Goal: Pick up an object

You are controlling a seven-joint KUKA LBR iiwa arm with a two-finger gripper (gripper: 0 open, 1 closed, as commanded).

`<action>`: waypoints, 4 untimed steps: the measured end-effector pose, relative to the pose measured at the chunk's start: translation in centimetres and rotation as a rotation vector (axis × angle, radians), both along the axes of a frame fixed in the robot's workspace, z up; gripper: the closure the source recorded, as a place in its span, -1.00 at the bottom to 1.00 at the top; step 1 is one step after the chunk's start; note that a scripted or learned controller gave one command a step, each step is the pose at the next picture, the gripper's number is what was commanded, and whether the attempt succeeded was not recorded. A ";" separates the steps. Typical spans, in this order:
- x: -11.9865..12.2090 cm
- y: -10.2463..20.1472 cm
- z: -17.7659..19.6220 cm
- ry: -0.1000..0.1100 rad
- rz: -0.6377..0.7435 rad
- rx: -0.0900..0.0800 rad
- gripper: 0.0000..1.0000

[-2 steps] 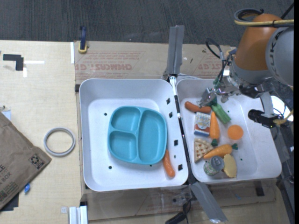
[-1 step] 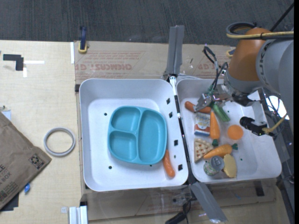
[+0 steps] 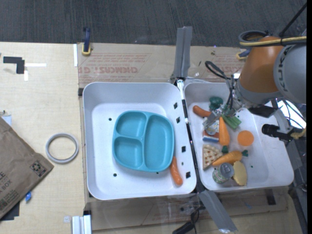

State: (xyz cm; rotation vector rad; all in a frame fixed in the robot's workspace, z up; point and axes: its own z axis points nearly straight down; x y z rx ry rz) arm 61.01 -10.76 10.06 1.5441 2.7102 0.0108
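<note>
Fingers' state cannot be told; gripper (image 3: 218,117) is lowered into right bin (image 3: 273,177) amid toy food, over a carrot (image 3: 224,131). Pizza slice (image 3: 210,155) and can (image 3: 224,172) lie nearby. Blue tray (image 3: 144,140) sits in left bin (image 3: 97,130).

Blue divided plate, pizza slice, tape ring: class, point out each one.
Blue divided plate (image 3: 144,141): camera view, centre ridge.
Pizza slice (image 3: 210,156): camera view, middle of wedge.
Tape ring (image 3: 62,156): camera view, lower band.
</note>
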 end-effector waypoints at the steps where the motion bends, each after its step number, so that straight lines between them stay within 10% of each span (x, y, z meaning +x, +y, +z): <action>1: 0.2 -0.3 0.9 -0.005 -0.006 -0.002 1.00; 2: 2.7 9.7 8.8 0.026 -0.137 0.005 1.00; 3: 5.0 7.3 15.3 0.024 0.144 0.001 1.00; 4: 1.8 12.5 11.0 0.029 -0.321 0.005 1.00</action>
